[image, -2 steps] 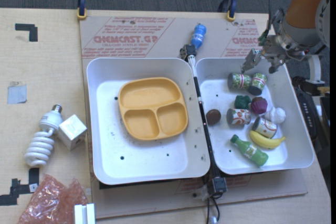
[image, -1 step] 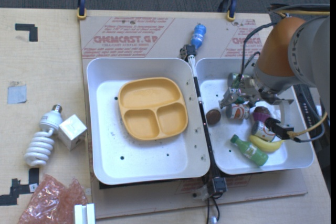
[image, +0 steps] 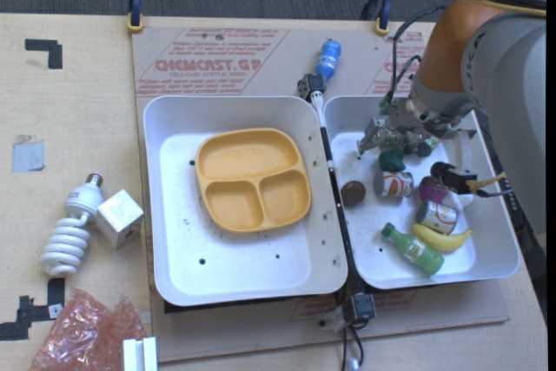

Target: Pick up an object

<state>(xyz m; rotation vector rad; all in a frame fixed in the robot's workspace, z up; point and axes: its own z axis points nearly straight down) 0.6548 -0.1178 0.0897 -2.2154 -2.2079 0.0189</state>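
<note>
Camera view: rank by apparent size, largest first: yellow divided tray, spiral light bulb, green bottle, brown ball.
1. Yellow divided tray, by far the largest.
2. Spiral light bulb.
3. Green bottle, somewhat shorter than the bulb.
4. Brown ball, the smallest.

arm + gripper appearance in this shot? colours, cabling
The arm is bulky, rounded and light grey, with an orange band above the wrist. Thin black cables loop beside the wrist. The gripper is a small dark grey metal assembly.
</note>
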